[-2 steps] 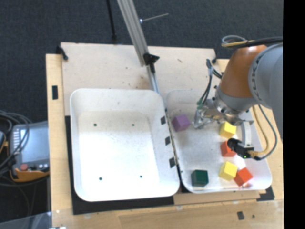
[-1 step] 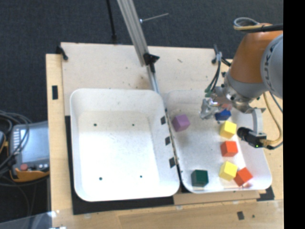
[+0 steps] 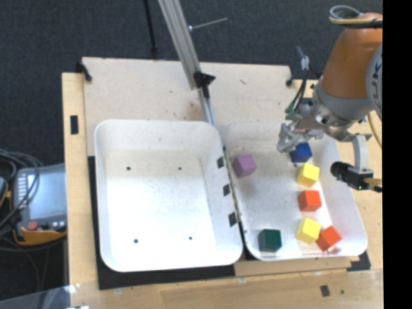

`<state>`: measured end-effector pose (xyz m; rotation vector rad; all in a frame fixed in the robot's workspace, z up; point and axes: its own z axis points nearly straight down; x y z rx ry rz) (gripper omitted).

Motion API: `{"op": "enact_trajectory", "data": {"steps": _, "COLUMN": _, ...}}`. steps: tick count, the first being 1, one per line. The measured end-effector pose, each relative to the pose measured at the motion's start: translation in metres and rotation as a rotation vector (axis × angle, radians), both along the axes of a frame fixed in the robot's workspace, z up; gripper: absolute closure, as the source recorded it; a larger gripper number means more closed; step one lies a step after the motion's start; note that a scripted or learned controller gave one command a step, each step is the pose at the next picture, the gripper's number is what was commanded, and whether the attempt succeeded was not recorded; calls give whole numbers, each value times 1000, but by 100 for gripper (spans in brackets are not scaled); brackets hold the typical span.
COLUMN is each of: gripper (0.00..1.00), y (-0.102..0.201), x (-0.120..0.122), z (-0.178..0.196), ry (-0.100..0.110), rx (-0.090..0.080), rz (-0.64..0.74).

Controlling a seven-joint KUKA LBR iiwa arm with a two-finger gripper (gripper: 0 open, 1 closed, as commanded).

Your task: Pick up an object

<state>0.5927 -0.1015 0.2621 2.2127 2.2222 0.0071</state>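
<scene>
Where it hangs low, the end effector (image 3: 293, 141) meets the blue block (image 3: 300, 152).

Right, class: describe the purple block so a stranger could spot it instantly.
Find the right-hand white bin. The purple block lies by its left wall, near the divide between the bins. It sits alone, apart from the column of blue, yellow and orange blocks on the bin's right side.

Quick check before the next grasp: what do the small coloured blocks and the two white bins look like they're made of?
The blocks, such as the purple block and the green block, look like painted wood or hard plastic: crisp edges, flat even colour, matte faces. Which of the two, the view cannot settle. The left bin and right bin look like thin moulded plastic: rounded corners, smooth white walls, dark speckles on the floors.
</scene>
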Motion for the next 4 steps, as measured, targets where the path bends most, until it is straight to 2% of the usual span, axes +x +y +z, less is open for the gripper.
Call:
{"op": "enact_trajectory", "data": {"steps": 1, "gripper": 100, "y": -1, "x": 1, "z": 39, "ry": 1, "rx": 0, "rz": 2}}
{"op": "enact_trajectory", "data": {"steps": 2, "gripper": 100, "y": 48, "x": -5, "z": 38, "ry": 6, "rx": 1, "rz": 1}}
{"op": "enact_trajectory", "data": {"steps": 4, "gripper": 100, "y": 150, "x": -16, "z": -2, "ry": 8, "rx": 1, "rz": 2}}
